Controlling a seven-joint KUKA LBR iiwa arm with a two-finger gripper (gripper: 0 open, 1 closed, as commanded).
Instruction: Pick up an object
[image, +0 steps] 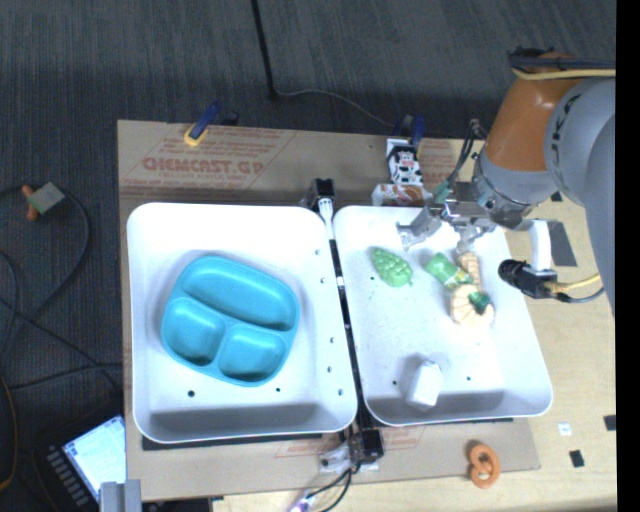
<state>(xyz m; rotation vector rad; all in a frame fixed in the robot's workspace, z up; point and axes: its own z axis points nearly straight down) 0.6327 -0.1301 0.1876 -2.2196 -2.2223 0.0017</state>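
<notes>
Hovering splayed and grasping nothing over the right bin (520, 400), the pincer (447, 226) is needing to center on the green toy (441, 268) before descending

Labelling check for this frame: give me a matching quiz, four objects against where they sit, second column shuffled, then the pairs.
Things:
1. blue divided tray
2. green bumpy piece
3. white block
4. orange ring

Places:
A. right bin, near its front edge
B. on the bench, outside the bins, in front of the right bin
C. left bin
D. right bin, upper part, left of the hand

Pairs: 1-C, 2-D, 3-A, 4-B
</notes>
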